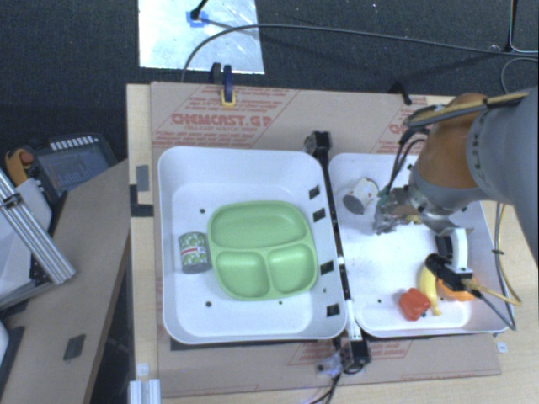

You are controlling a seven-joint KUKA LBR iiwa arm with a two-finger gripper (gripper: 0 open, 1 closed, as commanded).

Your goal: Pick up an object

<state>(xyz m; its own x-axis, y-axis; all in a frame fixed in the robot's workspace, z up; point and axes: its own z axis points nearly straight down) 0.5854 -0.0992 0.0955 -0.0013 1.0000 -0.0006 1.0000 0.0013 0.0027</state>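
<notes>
1. White cup on its side in the right bin, upper left part, just beside the tool
2. Tool is down over that bin; spread or closed, I cannot tell
3. Brown sheet under the bins reads "CHEMCAST" in red
4. Same bin: banana and red piece, touching
5. Left bin: green divided plate, small can beside it, green label unreadable

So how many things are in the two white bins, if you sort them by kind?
Plates: 1, the green plate
Cans: 1, the can
Cups: 1, the white cup
Food pieces: 3, the banana, red piece, orange piece
Total: 6
</notes>
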